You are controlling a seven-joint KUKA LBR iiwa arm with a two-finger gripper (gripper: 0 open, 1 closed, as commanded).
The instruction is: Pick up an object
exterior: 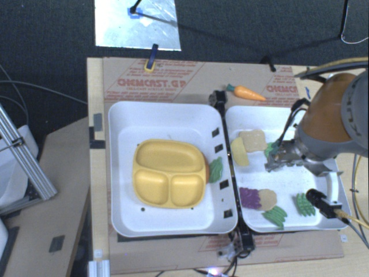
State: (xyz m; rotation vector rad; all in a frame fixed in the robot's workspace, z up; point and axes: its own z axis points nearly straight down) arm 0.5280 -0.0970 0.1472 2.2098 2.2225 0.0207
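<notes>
Reaching: grey arm enters from three o'clock, its claw [275,161] low inside the right bin [288,115].
Claw state: cannot tell, too dark and small.
Nearest object: pale beige piece [252,139] at the claw's eleven o'clock, with a green scrap [270,149] just beside the claw.
Other objects: purple piece [249,197] at the bin's seven o'clock; yellow tray [169,172] in the left bin [167,115].
Risk: crowded pieces; the claw may nudge the green scrap instead of gripping it, closing on nothing.
</notes>
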